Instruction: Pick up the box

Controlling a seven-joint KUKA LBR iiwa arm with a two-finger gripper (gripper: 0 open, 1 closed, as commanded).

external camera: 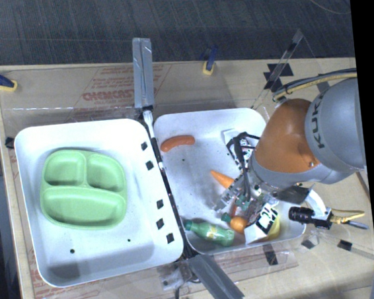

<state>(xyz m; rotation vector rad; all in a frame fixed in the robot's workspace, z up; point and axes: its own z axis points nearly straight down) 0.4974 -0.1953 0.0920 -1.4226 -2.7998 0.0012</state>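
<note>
We see two bins (pixel 86 262) of smooth, glossy white plastic, a matt green plastic tray (pixel 83 187), a glossy green bottle (pixel 210 230), and a counter (pixel 55 93) of pale, printed wood.

A tray (pixel 83 187) lies in the left bin (pixel 39 260); sausage (pixel 177 142), carrot (pixel 220 178), bottle (pixel 211 230), perhaps a box (pixel 266 219), right bin (pixel 191 125).

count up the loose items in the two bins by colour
green: 2, the divided tray in the left bin and the bottle in the right bin
orange: 3, the sausage, the carrot and a small orange ball
white: 1, the box with black marks, under the arm
total: 6, though clutter under the arm may hide more
</note>
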